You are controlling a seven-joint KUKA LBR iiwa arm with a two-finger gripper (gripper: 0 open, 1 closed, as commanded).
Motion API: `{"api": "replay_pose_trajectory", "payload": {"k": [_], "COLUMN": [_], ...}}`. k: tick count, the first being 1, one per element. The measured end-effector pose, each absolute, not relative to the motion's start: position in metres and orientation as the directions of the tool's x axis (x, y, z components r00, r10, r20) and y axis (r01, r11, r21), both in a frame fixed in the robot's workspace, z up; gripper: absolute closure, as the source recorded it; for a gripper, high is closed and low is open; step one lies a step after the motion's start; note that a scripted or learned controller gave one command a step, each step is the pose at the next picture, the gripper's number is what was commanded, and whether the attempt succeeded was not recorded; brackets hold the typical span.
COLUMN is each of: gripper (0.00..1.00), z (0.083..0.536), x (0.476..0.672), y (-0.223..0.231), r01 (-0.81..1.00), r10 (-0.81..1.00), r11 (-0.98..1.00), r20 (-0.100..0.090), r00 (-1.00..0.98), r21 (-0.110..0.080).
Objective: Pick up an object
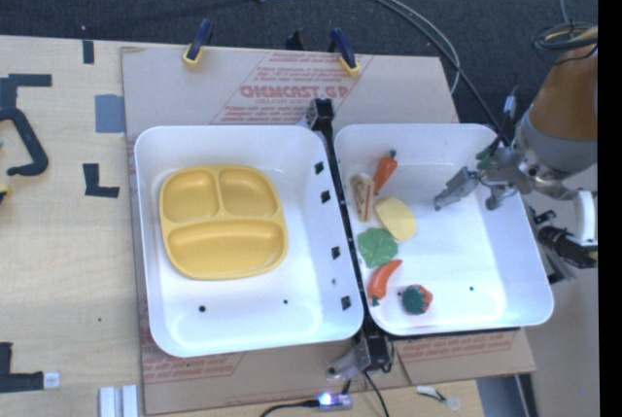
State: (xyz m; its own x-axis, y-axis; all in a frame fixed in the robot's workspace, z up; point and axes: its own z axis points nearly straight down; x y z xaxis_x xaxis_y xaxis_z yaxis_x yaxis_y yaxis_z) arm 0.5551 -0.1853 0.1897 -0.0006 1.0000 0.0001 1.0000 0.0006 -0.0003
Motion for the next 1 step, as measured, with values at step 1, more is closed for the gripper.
{"api": "replay_pose_trajectory", "payload": {"k": [1], "gripper": [0.0], "z": [0.1762], "x": [0.5856], "y": [-0.2112], "r01": [1.0], "r10": [1.0], "r11": [0.01], "r20": [0.0], "r00": [-0.01], "r21": [-0.002]}}
